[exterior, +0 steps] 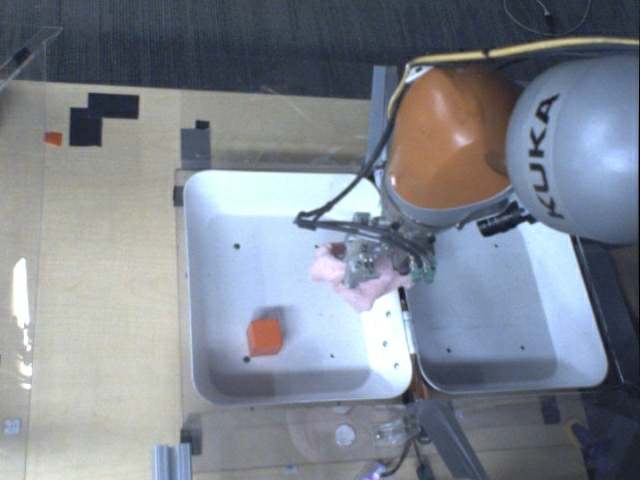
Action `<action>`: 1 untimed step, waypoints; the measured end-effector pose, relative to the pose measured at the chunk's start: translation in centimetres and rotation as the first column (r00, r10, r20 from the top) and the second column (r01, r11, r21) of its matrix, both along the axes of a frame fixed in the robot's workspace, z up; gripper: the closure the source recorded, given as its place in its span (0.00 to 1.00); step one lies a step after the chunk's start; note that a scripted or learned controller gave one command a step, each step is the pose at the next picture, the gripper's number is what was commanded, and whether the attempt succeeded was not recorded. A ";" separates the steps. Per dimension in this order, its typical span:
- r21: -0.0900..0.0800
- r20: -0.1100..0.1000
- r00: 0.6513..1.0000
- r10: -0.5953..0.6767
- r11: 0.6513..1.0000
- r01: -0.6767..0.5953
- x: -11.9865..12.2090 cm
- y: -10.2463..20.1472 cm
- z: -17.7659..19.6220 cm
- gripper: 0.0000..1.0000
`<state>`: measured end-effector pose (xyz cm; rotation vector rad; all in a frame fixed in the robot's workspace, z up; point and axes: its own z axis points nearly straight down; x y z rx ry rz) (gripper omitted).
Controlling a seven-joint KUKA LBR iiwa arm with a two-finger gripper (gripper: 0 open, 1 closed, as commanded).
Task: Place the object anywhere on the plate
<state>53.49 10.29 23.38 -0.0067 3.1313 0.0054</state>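
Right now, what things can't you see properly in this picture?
- Gripper: camera view; the arm's big orange and grey body covers it from above, so how its fingers stand is unclear.
- Pink object: camera view; partly under the gripper, so its whole shape is hidden, and whether it is gripped.
- Right bin: camera view; the arm covers its far part.
- Orange block: too small for detail.

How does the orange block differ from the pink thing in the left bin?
The orange block is a small, crisp-edged cube; the pink thing is larger, pale and irregular in outline. The block sits alone near the bin's lower left, while the pink thing lies toward the right side, directly under the gripper, which partly covers it. Both rest on the floor of the same bin.
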 end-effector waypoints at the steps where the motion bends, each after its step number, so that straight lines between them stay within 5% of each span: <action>1: 0.001 -0.001 1.000 0.001 1.000 -0.001 -2.3 4.5 -0.4 1.00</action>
